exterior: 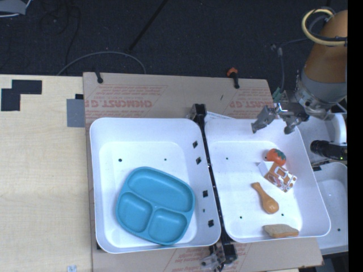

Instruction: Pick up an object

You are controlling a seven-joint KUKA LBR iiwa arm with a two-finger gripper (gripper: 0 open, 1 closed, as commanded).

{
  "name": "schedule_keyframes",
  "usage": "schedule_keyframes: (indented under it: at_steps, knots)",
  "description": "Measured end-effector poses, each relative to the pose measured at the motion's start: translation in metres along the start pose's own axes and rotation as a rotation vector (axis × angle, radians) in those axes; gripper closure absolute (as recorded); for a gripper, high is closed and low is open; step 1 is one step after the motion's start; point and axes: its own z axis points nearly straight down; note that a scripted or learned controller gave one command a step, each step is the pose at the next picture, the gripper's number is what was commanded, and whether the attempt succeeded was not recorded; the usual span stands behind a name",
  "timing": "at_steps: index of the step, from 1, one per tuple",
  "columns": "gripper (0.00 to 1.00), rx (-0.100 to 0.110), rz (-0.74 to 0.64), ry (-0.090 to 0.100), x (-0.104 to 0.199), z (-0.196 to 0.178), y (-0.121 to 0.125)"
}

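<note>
Upper right of the frame, the arm (pixel 328 44) runs off the edge, and that small printed packet (pixel 279 178) right of centre carries markings too tiny to read.

arm (pixel 324 67): grey, orange band | yellow cable loop | tool (pixel 276 121): grey metal

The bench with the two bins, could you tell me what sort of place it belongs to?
Probably a robotics lab: shallow white plastic bins on a taped cardboard sheet, loose black cables, and the grey metal gripper.
</note>
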Motion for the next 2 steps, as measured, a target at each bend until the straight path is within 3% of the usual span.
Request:
schedule_keyframes:
  at_steps: [1, 2]
  knots:
    - [0.00, -0.010, -0.001, -0.001, 0.000, -0.006, 0.002]
    - [0.00, -0.005, -0.001, -0.001, -0.006, 0.056, 0.005]
